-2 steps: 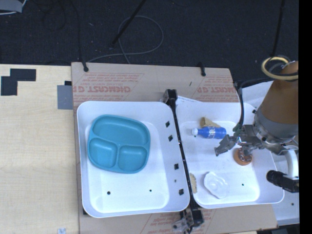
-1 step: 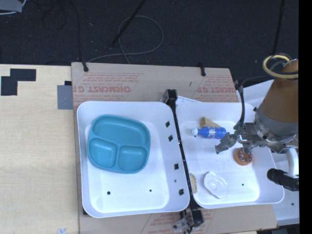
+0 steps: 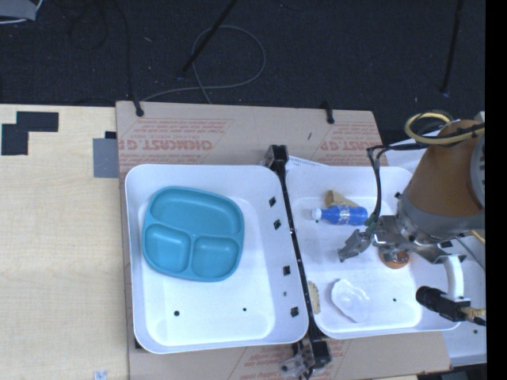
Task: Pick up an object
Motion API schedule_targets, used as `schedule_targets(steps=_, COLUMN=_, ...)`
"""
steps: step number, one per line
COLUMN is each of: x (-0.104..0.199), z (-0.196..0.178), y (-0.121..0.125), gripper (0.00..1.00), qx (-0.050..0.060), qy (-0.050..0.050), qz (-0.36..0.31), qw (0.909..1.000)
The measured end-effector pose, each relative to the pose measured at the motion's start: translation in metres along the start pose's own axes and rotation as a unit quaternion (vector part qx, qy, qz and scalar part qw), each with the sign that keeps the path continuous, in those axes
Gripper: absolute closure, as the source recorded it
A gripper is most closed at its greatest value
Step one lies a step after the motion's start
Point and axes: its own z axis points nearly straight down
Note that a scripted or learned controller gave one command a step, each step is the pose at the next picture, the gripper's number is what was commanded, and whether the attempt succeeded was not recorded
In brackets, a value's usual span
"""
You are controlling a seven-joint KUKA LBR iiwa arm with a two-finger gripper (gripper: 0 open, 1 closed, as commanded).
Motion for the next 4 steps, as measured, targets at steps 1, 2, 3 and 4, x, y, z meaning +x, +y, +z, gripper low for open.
schedule_targets(steps=1, x=0.006, z=0.063, y=-0.005, gripper=0.00, qx=0.001, qy=0.001, qz=0.000, qw=1.0000)
schedule_targets(steps=2, x=0.007, z=0.077, y=-0.005, gripper=0.00, qx=-0.003, qy=0.000, qz=0.000, qw=1.0000)
schedule_targets(steps=3, x=0.005, z=0.066, y=-0.005, gripper=1.00, qx=-0.003, qy=0.000, qz=0.004, qw=1.0000)
schedule_targets(steps=4, x=0.015, z=0.009, y=-0.002, gripper=1.00, qx=-0.006, qy=-0.001, qz=-0.001, qw=1.0000)
